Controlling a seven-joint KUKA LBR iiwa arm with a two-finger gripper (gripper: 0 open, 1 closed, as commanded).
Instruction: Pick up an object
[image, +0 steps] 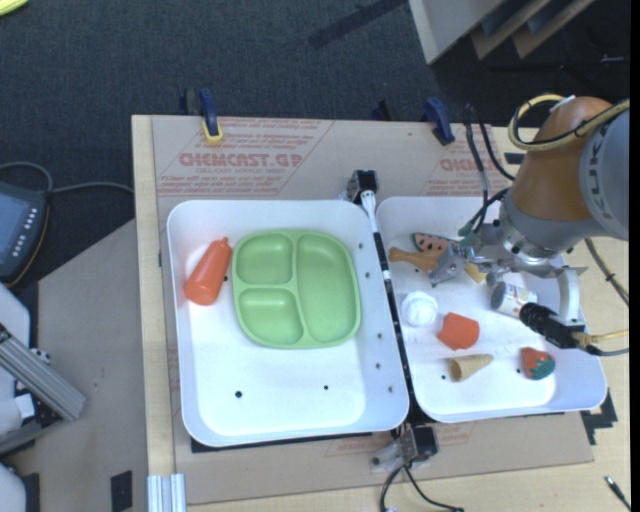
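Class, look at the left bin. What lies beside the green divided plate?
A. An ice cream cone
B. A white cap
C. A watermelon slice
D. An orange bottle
D: the orange bottle lies at the plate's left side in the left bin.

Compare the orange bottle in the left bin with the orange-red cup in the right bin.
The orange plastic bottle is long and slim; the orange-red cup is short and squat. The bottle lies slanted beside the green divided plate in the left bin; the cup sits among small toys in the right bin. Both lie loose on a white floor, clear of the gripper.
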